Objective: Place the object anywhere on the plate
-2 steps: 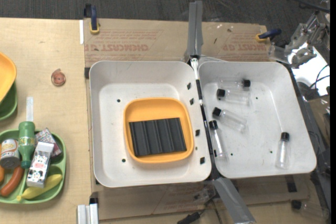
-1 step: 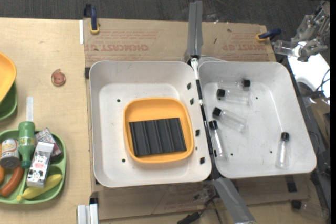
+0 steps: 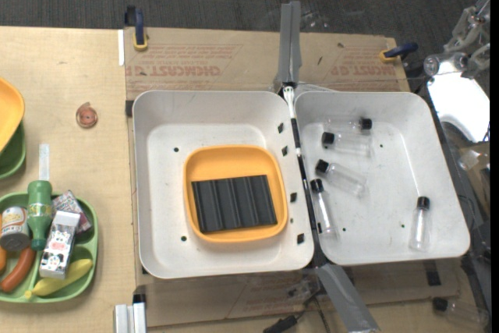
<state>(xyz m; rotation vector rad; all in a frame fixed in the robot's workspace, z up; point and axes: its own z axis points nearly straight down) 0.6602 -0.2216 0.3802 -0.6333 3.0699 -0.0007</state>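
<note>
Left bin (image 3: 156, 129): orange plate (image 3: 234, 160), dark ridged block (image 3: 234, 203); right bin (image 3: 437, 136): five vials (image 3: 339, 177); pincer state: cannot tell.

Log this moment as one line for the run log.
plate: orange, left bin, dark ridged block on it | vials: five, right bin, lying flat | placement: not yet done

An orange plate (image 3: 234, 195) with rounded corners is sitting flat in the left bin, a dark ribbed block (image 3: 234, 203) lying on it. Five clear vials with black caps (image 3: 341, 175) are lying scattered in the right bin.
</note>
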